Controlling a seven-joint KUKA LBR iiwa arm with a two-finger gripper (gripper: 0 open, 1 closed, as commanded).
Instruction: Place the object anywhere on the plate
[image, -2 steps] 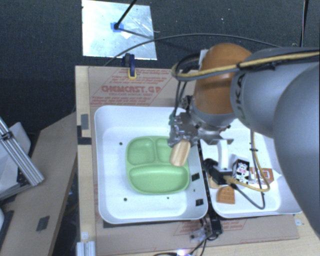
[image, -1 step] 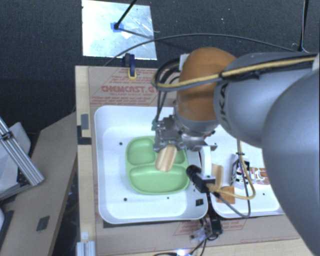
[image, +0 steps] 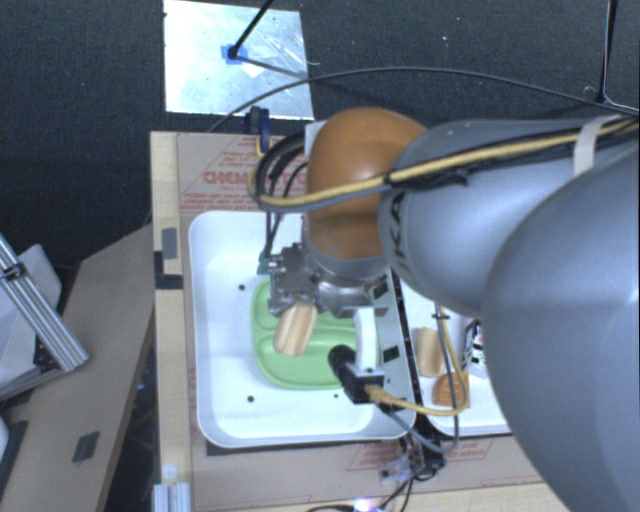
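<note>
Object: tan wooden cylinder (image: 294, 329), lying over the left part of the green plate, just under the wrist.
Arm: grey body with an orange band (image: 350, 185), reaching in from the right and standing low over the left bin.
Left bin: white tray (image: 215, 330), which holds the plate.
Plate: green, rounded (image: 300, 368), in the middle of the left bin.
Right bin: two more tan pieces (image: 440, 365) lie near its left wall.
Gripper: (image: 290, 290) hidden under the wrist; whether it clamps the cylinder cannot be told.
Long axis: runs far-to-near, its near end tilted slightly left.
Step in hand: seemingly the placing stage, cylinder already above or on the plate.
Next move: likely release, then a straight lift clear, without dragging the cylinder off the rim.
</note>
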